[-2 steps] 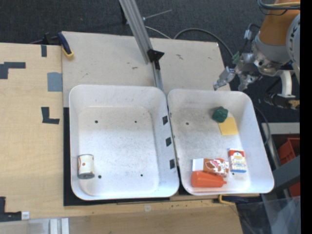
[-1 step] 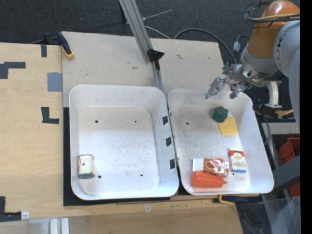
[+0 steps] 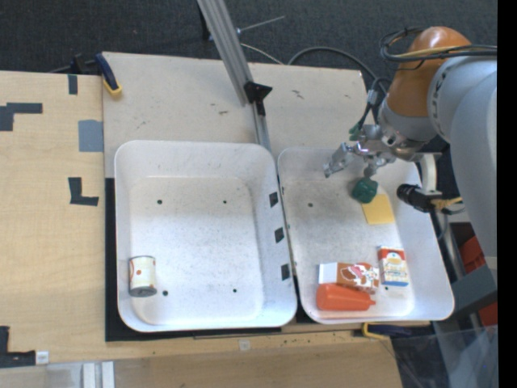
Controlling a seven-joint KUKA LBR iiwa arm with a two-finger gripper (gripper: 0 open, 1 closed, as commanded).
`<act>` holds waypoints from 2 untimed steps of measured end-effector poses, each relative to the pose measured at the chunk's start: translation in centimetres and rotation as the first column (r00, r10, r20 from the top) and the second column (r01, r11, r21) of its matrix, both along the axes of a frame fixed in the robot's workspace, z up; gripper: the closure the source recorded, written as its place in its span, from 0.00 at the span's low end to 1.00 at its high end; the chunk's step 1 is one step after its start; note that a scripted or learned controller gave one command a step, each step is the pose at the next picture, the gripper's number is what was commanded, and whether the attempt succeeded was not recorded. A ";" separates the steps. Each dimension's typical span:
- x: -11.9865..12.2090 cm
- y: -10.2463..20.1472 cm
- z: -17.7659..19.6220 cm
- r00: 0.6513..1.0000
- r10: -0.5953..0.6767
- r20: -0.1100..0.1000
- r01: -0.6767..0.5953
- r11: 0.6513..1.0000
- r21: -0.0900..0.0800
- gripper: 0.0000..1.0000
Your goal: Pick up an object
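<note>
Nearest object: a small dark green rounded object [image 3: 364, 189] lies on the floor of the right white bin [image 3: 319, 225], near its far end, just beside a flat yellow square piece [image 3: 378, 210].
Gripper: the metal two-finger gripper [image 3: 353, 162] hangs just above the green object; whether its fingers are parted or closed cannot be told, and nothing is seen between them.
Arm: grey with an orange band [image 3: 416, 71], reaching in from the right.
Near end of right bin: an orange wedge-shaped block [image 3: 343, 298], a small red-and-white packet [image 3: 357, 276], a small orange-and-white carton [image 3: 393, 267].
Left white bin [image 3: 194, 156]: a small white-and-red can [image 3: 142, 276] in the near left corner.
</note>
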State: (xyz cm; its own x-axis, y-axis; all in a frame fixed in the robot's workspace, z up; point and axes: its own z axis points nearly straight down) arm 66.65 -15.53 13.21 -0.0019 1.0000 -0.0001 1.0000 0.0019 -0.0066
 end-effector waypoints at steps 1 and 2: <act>0.1 0.0 1.5 1.000 0.001 0.005 -0.001 1.000 -0.001 1.00; 0.2 0.3 5.8 1.000 0.000 0.010 0.000 1.000 -0.001 1.00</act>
State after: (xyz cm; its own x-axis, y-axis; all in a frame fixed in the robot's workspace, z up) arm 66.87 -15.21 18.97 -0.0020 1.0000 -0.0006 1.0000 0.0020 0.0036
